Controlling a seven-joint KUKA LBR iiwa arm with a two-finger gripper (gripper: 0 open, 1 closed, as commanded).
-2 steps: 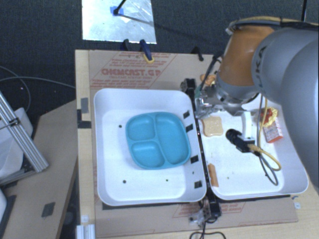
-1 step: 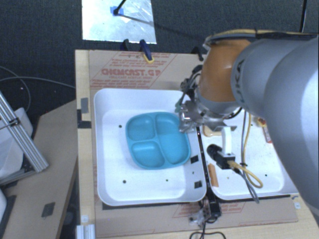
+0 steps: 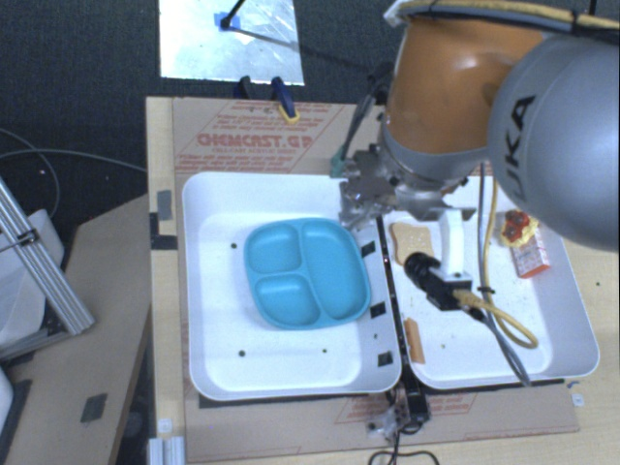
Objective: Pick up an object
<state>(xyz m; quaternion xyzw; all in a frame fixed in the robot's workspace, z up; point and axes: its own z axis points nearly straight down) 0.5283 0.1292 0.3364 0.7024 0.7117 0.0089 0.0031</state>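
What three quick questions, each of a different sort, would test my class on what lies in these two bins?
1. True or false: the blue plate lies in the left bin of the view.
2. How many compartments does the plate have? A two, B three, C five.
3. Fill the gap: the slice of bread lies in the same bin as the red and yellow ___.

Key
1. True.
2. B.
3. packet; both lie in the right bin of the view.
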